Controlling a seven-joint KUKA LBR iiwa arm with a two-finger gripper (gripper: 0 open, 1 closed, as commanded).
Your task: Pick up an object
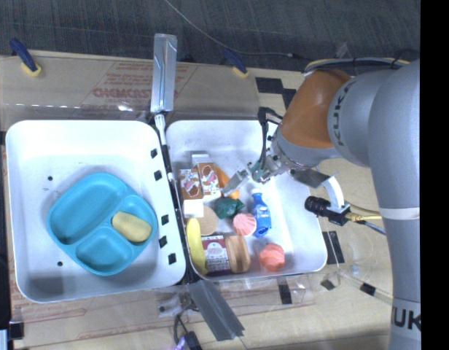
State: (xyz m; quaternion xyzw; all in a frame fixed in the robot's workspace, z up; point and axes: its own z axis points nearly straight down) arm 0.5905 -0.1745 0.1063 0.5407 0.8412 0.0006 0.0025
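Note:
My gripper [243,178] reaches down into the right bin [297,232] from the right, its tip just above the pile of small items. Right below it lie a dark green object [227,208], an orange piece [232,193] and a blue bottle [261,214]. Close by are a brown and white carton [198,181], a pink shell-shaped item [244,224], a yellow banana [194,243], a brown packet [226,252] and an orange-red round item [271,256]. No object shows between the fingers.
The left bin [35,152] holds a blue divided plate [100,221] with a yellow lump [131,226] in one compartment. A metal divider post [163,71] stands between the bins at the back. The arm's orange wrist [315,111] hangs over the right bin's back right corner.

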